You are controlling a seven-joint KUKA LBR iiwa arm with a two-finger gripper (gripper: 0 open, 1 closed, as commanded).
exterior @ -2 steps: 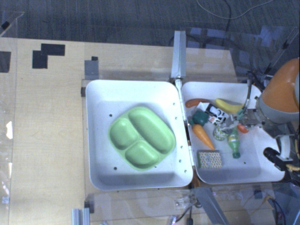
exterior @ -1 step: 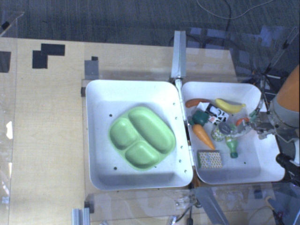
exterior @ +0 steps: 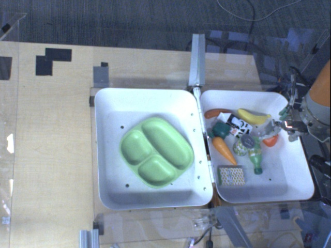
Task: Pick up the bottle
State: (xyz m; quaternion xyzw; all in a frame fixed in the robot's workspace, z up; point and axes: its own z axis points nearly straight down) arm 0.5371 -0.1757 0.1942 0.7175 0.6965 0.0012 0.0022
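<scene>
Left white bin [exterior: 108,138] holds a green divided plate [exterior: 156,151], sitting centre. Right white bin [exterior: 295,182] holds a clutter: green bottle [exterior: 256,159] lying near centre, cap toward 6 o'clock; carrot [exterior: 224,150] at its 9 o'clock; banana [exterior: 253,117] at 12 o'clock; patterned sponge [exterior: 231,176] at 7 o'clock. Small red item [exterior: 270,140] at bottle's 1 o'clock. Gripper [exterior: 289,120] at the bin's 3 o'clock rim, apart from bottle, arm entering from right.

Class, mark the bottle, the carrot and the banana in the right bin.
bottle [exterior: 256,161]: camera view, green body.
carrot [exterior: 224,150]: camera view, orange middle.
banana [exterior: 253,117]: camera view, yellow middle.
</scene>
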